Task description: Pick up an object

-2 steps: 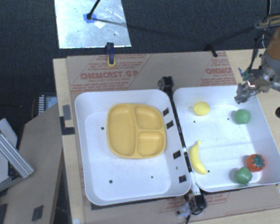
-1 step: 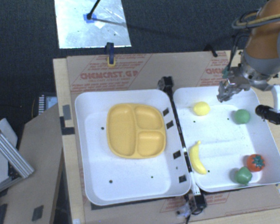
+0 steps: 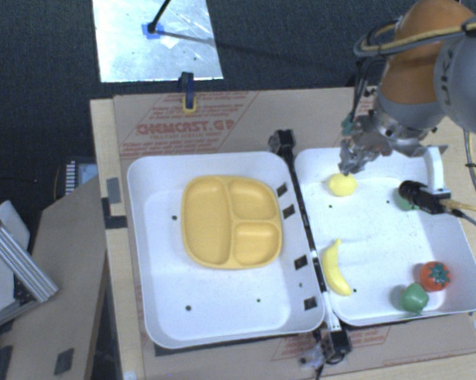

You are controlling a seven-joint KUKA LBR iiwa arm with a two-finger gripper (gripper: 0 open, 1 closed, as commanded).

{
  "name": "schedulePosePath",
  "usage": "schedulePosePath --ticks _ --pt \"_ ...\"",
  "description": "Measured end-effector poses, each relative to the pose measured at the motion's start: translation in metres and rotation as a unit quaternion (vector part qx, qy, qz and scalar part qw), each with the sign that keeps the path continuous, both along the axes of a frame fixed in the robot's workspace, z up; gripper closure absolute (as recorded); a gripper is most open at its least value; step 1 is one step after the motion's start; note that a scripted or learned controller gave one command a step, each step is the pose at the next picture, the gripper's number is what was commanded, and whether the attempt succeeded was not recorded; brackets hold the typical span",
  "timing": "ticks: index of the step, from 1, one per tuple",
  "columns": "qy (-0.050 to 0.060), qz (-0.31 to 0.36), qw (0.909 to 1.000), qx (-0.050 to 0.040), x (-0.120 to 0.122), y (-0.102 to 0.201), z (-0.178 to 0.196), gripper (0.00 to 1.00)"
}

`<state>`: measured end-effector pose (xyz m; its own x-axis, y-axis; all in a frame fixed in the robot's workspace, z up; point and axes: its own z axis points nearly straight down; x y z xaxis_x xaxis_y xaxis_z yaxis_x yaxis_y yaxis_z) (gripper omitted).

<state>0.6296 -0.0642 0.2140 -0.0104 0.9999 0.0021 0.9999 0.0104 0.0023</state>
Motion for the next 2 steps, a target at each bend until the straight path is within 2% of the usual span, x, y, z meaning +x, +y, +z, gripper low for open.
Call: schedulePosePath --ticks 1,2 --pt "0.0 0.0 1.0 0.0004 -0.002 0.064 0.006 1.0" --pt "0.001 0.0 1.0 0.0 -0.011 0.116 -0.002 1.0"
